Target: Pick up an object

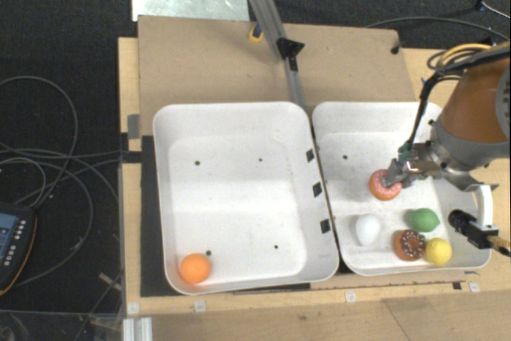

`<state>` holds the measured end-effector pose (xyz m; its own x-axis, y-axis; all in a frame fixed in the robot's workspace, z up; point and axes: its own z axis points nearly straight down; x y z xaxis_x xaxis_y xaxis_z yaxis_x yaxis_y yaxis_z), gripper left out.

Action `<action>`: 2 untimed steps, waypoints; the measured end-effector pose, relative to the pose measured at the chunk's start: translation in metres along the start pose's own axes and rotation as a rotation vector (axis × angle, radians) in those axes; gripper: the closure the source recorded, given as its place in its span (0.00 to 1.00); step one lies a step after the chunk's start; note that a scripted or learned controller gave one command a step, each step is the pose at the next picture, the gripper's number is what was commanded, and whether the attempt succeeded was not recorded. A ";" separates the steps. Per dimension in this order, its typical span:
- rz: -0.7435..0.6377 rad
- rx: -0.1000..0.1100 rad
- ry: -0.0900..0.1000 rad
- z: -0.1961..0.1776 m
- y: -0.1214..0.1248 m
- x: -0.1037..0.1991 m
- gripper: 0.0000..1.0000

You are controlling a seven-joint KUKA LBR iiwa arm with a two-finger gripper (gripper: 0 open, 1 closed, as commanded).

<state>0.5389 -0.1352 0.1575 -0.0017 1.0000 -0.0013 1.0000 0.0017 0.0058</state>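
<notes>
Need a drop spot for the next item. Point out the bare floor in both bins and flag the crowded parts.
Left bin: bare nearly everywhere; the orange ball sits in its near-left corner. Right bin: bare along the far wall and left side. Crowded near-right: gripper at pink donut, white ball, green object, brown donut, yellow ball.

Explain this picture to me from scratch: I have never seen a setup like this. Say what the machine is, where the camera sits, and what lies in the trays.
One camera looks down at a slant on a bench with two shallow white bins. The grey and orange robot arm reaches in from the right. Its tool is low over a pink doughnut in the right bin; whether it grips the doughnut cannot be told. That bin also holds a white ball, a green object, a chocolate doughnut and a yellow ball. The left bin holds an orange ball.
</notes>
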 end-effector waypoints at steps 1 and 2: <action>-0.003 -0.002 -0.001 -0.054 0.002 -0.001 1.00; -0.008 0.002 0.003 -0.068 -0.006 0.050 1.00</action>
<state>0.5321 -0.0847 0.2256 -0.0099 1.0000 0.0014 0.9999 0.0099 0.0034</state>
